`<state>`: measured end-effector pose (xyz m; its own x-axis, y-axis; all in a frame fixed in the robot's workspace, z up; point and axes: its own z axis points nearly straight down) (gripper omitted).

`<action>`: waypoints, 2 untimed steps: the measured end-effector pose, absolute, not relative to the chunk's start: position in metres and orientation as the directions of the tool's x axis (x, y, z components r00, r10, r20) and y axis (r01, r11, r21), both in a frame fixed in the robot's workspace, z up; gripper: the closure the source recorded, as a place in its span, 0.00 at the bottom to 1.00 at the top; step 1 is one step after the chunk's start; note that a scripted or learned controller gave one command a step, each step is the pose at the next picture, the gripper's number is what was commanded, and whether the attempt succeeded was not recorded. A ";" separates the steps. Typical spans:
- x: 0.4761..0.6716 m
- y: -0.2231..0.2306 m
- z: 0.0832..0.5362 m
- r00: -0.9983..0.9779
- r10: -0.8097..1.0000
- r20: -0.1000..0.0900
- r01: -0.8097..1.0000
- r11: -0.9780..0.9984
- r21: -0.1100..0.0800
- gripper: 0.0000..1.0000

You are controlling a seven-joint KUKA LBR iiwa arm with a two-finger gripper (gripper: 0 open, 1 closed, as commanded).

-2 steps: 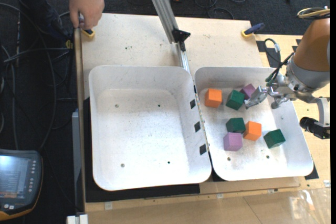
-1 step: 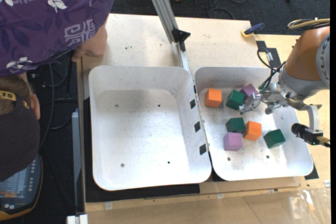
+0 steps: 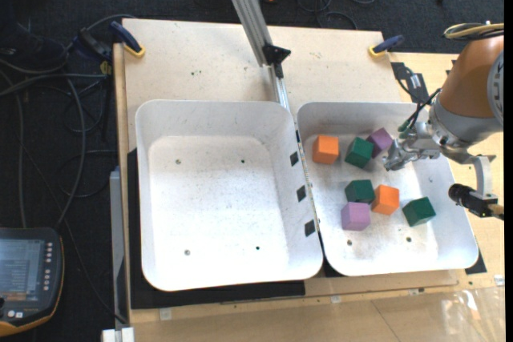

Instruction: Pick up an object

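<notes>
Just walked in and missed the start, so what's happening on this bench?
The arm reaches in from the right, its gripper low over the right bin, beside a purple cube and a green cube. Nothing is visibly lifted yet. Orange, green and purple cubes lie scattered in that bin.

Arm (image 3: 473, 96): rounded orange band above grey wrist segment. Hand (image 3: 398, 158): small metallic grey. Dark cable runs along wrist. Black fitting on white bracket juts beneath wrist.

matt white plastic bins (image 3: 216, 268), speckled, wooden bench (image 3: 200, 60)
</notes>
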<state>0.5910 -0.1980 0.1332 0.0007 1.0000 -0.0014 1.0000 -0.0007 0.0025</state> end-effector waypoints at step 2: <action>0.596 -0.201 0.231 -0.002 1.000 -0.002 1.000 0.002 0.004 1.00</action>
